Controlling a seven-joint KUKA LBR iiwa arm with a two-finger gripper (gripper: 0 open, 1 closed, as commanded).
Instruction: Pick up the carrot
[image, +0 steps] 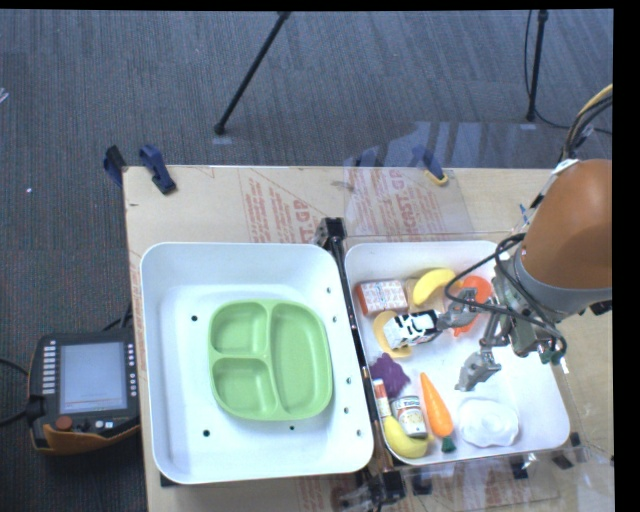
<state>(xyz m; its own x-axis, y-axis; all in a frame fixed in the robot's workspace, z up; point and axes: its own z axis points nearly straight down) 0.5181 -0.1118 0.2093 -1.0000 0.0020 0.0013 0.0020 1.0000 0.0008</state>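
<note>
The gripper hangs over the right bin, its grey fingers pointing down and to the left, and whether they are spread or closed cannot be told from this angle; nothing shows between them. The carrot lies just left of and below the gripper, apart from it, its orange body pointing up the bin and its green top toward the near rim. Bare white floor lies between carrot and gripper (the one open patch around it). Right of the carrot, close by, sits a crumpled white cloth; left of it, nearly touching, stands a small labelled can, with a yellow banana below that and a purple item above-left. Farther up from the carrot lies a black-and-white toy cow. Well left of the carrot, in the left bin, rests a green divided plate.
</note>
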